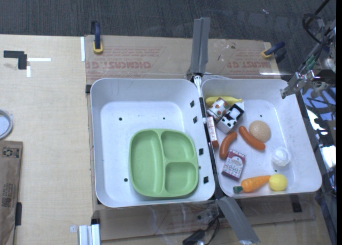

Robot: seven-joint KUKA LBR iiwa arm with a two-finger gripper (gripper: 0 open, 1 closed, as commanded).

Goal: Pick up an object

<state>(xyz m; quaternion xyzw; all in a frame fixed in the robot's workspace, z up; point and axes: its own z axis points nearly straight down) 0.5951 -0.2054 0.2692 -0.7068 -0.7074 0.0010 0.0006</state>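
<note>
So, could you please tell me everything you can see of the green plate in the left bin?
The green plate is a pale green, plastic-looking tray with rounded corners and three compartments: one long one on the left and two smaller ones on the right. It lies flat, right way up, on the floor of the left bin, toward its front right, slightly turned. Nothing lies in it.

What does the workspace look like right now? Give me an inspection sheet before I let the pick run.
Surface: two white bins, left bin and right bin, side by side on a wooden bench.
Job's things: right bin holds a banana, two sausages, a bun, a red box, a carrot, a lemon and a white cup.
Clutter: green divided plate in left bin.
Grippers: gripper over right bin's far right corner; finger state unclear.
Cables: dark cables at upper right.
Surroundings: two clamps on cardboard.
</note>
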